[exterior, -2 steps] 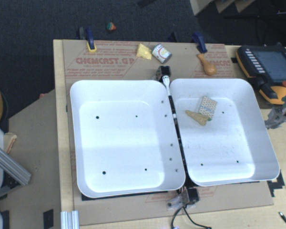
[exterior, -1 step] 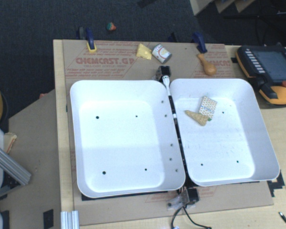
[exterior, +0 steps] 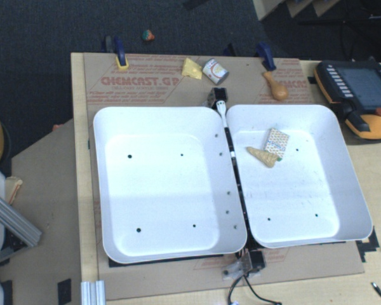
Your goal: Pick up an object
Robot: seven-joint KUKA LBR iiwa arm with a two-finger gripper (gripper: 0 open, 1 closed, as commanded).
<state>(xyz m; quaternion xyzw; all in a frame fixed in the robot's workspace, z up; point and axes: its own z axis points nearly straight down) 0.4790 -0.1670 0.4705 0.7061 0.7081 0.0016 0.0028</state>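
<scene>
In the right bin point(exterior: 343, 170), toward its far middle, lie two small objects. One is a flat white packet with a dotted pattern point(exterior: 277, 143). Touching its near left side is a tan cone-shaped piece point(exterior: 261, 155) with a bit of green at its end. The left bin point(exterior: 108, 170) holds no objects that I can make out.
Behind the bins on the brown board lie a yellow wedge point(exterior: 192, 69), a small white box point(exterior: 215, 71) and an orange-brown pear-shaped toy point(exterior: 275, 86). Blue clamps point(exterior: 120, 51) grip the board's far edge. A teach pendant point(exterior: 357, 93) rests at the right.
</scene>
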